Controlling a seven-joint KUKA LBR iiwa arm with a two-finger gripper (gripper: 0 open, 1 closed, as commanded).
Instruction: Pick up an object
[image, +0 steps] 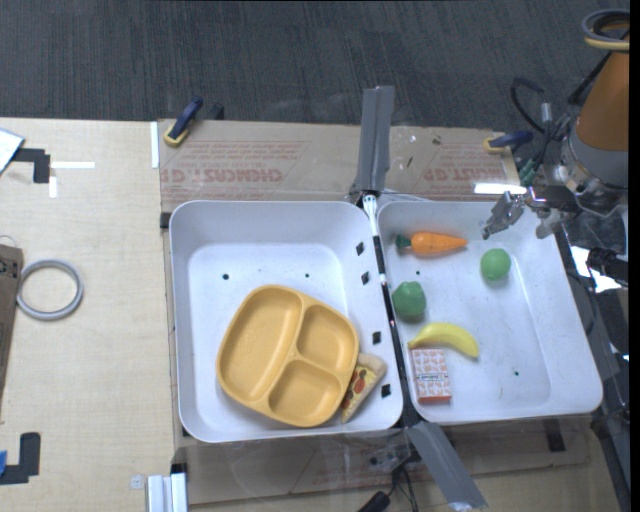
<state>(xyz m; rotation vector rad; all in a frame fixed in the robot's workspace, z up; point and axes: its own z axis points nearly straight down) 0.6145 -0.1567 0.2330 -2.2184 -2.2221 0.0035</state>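
Note:
The right bin (560, 380) holds an orange carrot (437, 242), a light green round fruit (495, 264), a darker green object (408, 300), a yellow banana (446, 339) and a small red-and-white box (431, 377). In the left bin (200, 250) lies a yellow divided plate (290, 354) with a pizza-slice toy (363, 383) tucked at its right edge. My gripper (521, 220) hangs over the right bin's far edge, above and slightly right of the light green fruit. Its fingers are spread with nothing between them.
A grey tape roll (46, 289) lies on the wooden bench to the left. Blue clamps (183, 120) pin the cardboard behind the bins. A grey bar (376, 140) stands at the back, between the bins. Cables hang near the arm at the right.

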